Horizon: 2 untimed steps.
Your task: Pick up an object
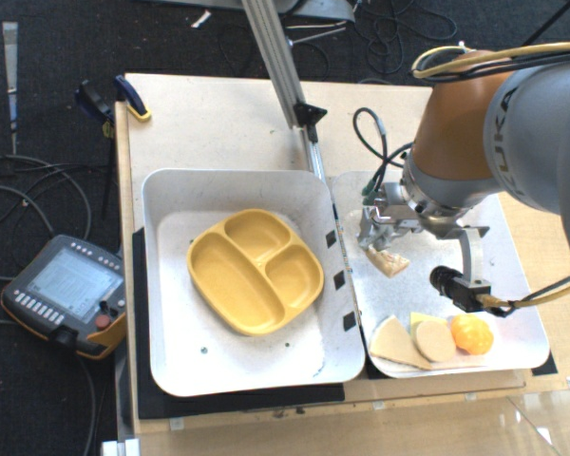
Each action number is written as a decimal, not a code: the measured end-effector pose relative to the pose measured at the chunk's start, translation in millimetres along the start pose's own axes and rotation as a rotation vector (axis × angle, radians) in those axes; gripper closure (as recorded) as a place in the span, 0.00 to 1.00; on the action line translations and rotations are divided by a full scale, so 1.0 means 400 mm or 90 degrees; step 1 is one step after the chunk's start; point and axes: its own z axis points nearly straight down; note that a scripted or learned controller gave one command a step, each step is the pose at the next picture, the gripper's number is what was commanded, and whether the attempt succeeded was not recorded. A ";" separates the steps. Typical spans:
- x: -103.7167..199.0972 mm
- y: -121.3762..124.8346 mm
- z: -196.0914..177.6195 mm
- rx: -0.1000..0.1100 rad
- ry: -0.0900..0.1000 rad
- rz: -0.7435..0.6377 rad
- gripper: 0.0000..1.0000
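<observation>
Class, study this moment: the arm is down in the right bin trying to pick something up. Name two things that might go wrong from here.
The gripper sits just above a small tan wedge-shaped piece near the right white bin's left wall, so its fingers may catch that wall. The pale slices and orange ball cluster in the bin's near corner, where a grasp may nudge neighbours.

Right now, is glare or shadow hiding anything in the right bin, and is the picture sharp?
Camera view: even light, no strong glare on the right bin; the arm shades and partly covers its upper half; the gripper area is slightly soft; the food pieces are clear.
</observation>
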 end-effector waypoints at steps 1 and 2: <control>0.139 -0.002 -0.032 0.000 0.000 0.000 1.00; 0.268 0.000 -0.026 0.001 0.000 0.000 1.00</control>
